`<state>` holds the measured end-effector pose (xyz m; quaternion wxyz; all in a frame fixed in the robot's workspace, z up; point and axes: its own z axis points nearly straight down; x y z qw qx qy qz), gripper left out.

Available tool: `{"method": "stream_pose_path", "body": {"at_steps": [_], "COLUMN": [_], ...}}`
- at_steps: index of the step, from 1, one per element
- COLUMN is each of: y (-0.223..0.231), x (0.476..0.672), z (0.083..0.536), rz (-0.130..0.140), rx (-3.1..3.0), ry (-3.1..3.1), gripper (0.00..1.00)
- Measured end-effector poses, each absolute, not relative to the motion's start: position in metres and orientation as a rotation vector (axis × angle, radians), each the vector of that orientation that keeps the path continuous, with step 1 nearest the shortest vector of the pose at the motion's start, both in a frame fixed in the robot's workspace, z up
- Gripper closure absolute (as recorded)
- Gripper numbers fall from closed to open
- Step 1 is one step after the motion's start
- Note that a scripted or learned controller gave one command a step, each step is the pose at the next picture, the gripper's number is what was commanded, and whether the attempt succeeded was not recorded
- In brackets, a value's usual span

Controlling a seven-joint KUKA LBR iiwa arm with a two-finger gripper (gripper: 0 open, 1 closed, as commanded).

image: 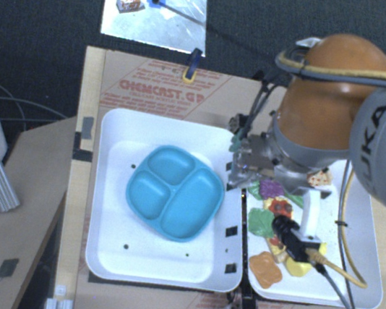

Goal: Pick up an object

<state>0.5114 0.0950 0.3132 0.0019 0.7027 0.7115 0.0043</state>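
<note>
Blue tray [175, 191] lies in left bin [106, 245]. Right of it, gripper [271, 178] hangs over toys [269, 225], possibly food; jaw state unclear. Cardboard [160, 86] underlies bins.

blue sectioned plate [175, 192] in left bin [101, 245].

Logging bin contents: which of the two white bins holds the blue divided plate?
The left bin holds the blue plate; the right bin, under the arm, holds small colourful toys.

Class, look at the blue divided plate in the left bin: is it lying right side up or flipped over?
Right side up. The blue plate shows its three hollow compartments facing the camera.
</note>
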Motion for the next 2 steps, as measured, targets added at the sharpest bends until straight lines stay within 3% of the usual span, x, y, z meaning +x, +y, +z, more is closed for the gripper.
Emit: {"method": "stream_pose_path", "body": {"at_steps": [1,2], "y": [0.085,0.096], "x": [0.517,0.497], "z": [0.196,0.338], "rz": [-0.010,0.021], "rx": [2.225,2.209], "ry": [2.224,2.225], "gripper": [1.00,1.00]}}
